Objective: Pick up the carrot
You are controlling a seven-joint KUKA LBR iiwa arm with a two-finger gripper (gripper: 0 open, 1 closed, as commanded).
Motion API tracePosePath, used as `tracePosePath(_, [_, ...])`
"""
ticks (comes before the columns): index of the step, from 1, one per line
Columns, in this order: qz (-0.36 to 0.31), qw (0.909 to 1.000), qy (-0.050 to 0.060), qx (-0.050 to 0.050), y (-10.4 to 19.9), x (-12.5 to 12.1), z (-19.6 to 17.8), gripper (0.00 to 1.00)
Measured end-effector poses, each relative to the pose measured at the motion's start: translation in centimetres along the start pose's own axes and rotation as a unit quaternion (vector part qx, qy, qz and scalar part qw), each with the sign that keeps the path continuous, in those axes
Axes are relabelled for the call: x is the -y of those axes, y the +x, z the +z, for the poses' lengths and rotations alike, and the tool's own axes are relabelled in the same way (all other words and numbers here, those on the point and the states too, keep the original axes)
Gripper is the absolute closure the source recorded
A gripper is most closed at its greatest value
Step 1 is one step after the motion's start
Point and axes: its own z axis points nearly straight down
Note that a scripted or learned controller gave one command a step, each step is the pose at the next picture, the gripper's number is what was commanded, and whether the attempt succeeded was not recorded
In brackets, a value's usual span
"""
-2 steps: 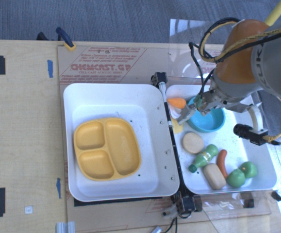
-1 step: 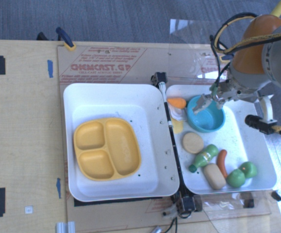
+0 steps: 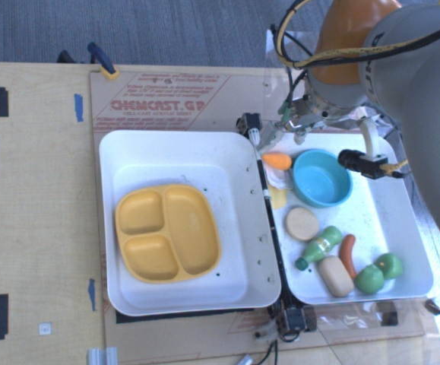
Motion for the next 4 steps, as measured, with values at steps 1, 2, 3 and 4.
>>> tracePosePath(1, [0.124,0.9923,0.001,0.001,-8.8,2.7,8.6,0.0])
tracePosePath(2, [0.006,1.0,-0.004,0.003,-7.4,7.1,9.4,0.0])
tracePosePath(3, [0.006,1.0,-0.006,0.005,-7.4,6.9,8.2,1.0])
tracePosePath(4, [-0.062,0.9981,-0.008,0.006,-6.2,12.3,9.0,1.0])
